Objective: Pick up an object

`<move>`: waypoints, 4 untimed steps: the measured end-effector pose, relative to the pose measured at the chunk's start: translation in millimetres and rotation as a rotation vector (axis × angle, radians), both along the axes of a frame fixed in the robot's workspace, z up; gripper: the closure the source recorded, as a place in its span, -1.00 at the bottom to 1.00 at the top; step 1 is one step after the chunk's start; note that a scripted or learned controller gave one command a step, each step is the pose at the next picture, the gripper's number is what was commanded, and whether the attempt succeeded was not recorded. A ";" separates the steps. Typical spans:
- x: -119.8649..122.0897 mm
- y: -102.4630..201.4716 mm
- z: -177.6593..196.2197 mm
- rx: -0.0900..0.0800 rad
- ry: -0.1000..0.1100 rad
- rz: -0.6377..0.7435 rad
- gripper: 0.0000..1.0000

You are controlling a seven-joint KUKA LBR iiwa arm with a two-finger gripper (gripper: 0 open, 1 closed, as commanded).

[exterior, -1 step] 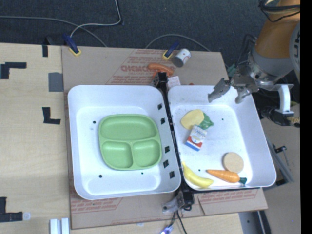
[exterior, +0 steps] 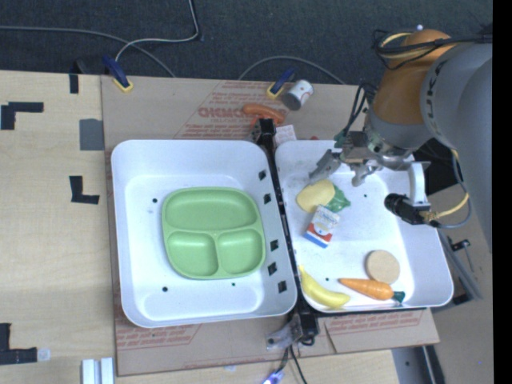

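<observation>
Well, end effector (exterior: 345, 166) fingers apart, empty; carrot (exterior: 366, 288) lies approx left-right, green tip right.

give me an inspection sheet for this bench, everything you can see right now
Surface: cardboard-covered bench bearing left bin and right bin.
Job's things: right bin holds yellow lump, small carton, banana, carrot, tan disc.
Clutter: green divided plate in left bin.
Grippers: gripper open above right bin's far side, holding nothing.
Cables: white cable beyond the bench.
Surroundings: dark carpet.
</observation>
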State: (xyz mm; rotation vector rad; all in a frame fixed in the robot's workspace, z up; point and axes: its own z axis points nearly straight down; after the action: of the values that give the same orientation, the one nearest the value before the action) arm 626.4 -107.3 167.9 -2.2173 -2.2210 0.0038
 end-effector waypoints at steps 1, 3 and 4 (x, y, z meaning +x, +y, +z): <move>34.2 -5.6 -81.8 -0.003 -0.007 0.000 -1.00; 29.8 -10.8 -71.8 -0.003 -0.007 0.002 1.00; 29.8 -10.8 -71.9 -0.003 -0.007 0.002 -1.00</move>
State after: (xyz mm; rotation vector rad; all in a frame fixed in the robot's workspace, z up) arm 656.2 -118.1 96.0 -2.2202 -2.2273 -0.0007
